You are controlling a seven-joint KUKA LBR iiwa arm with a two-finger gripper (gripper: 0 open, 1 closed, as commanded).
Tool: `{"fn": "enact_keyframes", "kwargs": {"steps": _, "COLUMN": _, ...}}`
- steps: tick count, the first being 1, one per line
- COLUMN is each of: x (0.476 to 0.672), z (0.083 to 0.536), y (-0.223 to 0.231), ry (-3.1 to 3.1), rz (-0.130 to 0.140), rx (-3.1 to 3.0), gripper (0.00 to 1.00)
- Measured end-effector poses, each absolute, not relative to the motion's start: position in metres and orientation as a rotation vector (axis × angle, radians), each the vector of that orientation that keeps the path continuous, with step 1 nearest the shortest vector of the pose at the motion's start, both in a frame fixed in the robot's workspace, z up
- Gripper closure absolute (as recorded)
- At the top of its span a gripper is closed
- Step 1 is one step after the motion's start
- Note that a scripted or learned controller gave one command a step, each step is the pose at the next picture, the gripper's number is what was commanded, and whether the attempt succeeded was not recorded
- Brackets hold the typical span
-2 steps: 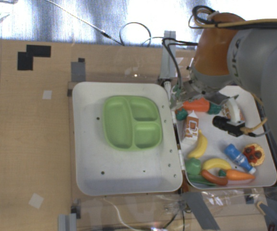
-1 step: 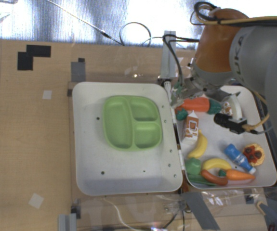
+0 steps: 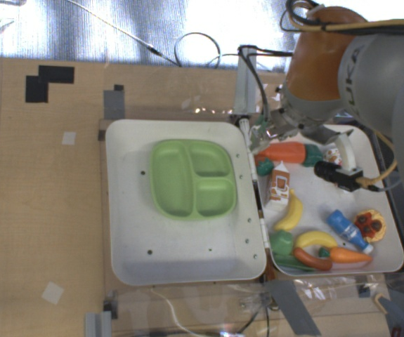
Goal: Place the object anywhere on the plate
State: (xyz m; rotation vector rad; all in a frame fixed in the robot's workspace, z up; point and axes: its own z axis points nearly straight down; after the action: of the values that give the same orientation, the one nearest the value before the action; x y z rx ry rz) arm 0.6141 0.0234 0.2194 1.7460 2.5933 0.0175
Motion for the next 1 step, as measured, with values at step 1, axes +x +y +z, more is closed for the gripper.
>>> {"fn": "enact_keyframes", "kwargs": {"steps": 1, "x": 0.6156, "z": 0.2309, "y": 0.0239, "ry": 2.595, "rz": 0.022, "rx": 1.736, "gripper": 1.00}}
